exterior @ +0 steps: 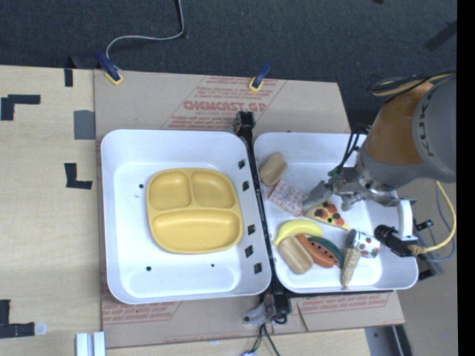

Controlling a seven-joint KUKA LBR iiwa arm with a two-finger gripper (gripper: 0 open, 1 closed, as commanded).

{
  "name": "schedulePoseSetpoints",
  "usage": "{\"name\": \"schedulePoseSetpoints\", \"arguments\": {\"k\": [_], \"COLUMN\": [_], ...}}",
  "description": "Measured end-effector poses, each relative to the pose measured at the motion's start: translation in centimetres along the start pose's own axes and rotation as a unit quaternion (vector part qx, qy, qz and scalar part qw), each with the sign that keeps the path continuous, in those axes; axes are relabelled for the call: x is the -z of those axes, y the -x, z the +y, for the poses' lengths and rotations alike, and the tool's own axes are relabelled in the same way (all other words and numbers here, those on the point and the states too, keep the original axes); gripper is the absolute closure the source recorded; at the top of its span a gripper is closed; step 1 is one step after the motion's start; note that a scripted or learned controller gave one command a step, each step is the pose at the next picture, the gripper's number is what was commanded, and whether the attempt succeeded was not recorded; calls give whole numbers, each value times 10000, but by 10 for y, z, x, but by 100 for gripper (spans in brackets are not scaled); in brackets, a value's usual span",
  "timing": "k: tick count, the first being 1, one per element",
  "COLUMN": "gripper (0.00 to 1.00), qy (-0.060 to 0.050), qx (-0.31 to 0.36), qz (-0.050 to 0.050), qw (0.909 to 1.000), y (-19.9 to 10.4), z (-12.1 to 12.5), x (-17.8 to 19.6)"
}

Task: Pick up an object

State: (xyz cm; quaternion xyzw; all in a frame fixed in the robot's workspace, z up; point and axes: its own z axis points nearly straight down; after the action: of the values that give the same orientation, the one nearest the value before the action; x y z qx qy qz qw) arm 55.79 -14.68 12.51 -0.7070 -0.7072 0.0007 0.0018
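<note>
Holding one yellow tray [194, 208], two bins [119, 221].

The objects for picking lay in the right bin [297, 143], a shallow white tray: a tan bread roll [272, 168] sat near its upper left corner, with a pink-and-white packet [285, 195] just below it. Toward the bin's middle lay a pizza slice [327, 214], and below that a yellow banana [297, 229] curved over a hot dog [295, 256] and a red-and-green piece [320, 249]. Near the bin's lower right edge lay a tan cone [349, 266] and a small spotted white item [364, 244].
</note>
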Motion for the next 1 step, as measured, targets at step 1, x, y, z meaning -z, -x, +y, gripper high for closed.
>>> {"name": "schedulePoseSetpoints", "arguments": {"k": [1], "gripper": [0], "qy": [37], "qx": [9], "qz": [0], "qw": [10000], "y": [14], "z": [17], "x": [-36]}}
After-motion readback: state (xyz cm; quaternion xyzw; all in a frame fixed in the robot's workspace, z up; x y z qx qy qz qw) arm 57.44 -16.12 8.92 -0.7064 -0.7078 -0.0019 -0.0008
